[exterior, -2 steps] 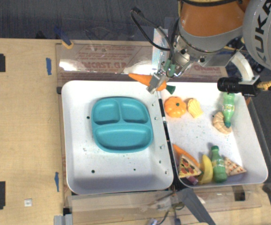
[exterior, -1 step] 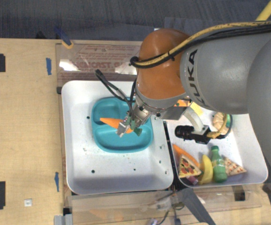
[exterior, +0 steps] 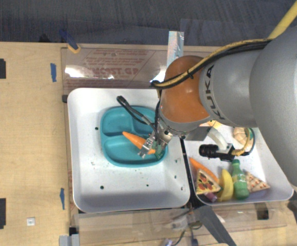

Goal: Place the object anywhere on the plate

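Observation:
A teal divided plate [exterior: 118,137] lies in the left white bin [exterior: 86,178]. An orange carrot [exterior: 133,138] rests across the plate's right part, its green end toward the right. My gripper [exterior: 151,147] hangs right at that end of the carrot, over the plate's right rim. The fingers are small and partly hidden by the wrist, and I cannot make out whether they grip the carrot. The grey arm with its orange band [exterior: 186,99] covers the bin's right side.
The right bin [exterior: 274,188] holds toy food: a pizza slice [exterior: 205,181], a banana [exterior: 226,184], a green bottle [exterior: 239,181], a black item [exterior: 210,151] and more. A black cable [exterior: 133,110] runs across the plate's upper part.

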{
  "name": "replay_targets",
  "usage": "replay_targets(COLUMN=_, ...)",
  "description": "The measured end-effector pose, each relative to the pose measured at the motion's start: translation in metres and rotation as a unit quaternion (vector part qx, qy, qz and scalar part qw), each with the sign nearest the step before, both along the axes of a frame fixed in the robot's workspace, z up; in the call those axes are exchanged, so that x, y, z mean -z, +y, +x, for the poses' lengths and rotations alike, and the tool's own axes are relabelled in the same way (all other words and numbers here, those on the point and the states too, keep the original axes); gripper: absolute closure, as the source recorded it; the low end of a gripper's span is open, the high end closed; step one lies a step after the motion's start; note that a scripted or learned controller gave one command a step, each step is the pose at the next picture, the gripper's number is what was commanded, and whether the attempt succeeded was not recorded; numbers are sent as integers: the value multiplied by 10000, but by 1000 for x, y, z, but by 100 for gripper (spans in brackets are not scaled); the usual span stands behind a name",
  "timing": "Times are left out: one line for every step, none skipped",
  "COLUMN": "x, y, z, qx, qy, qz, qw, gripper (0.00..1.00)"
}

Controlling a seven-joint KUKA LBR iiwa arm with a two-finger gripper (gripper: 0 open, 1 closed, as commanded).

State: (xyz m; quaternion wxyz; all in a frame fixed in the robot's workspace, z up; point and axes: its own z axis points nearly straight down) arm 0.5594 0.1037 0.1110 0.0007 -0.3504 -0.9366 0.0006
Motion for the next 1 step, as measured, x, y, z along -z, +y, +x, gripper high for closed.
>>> replay_targets(x=-2, y=4, z=0, qx=-27, qy=8, qz=20, qw=10000, gripper=0)
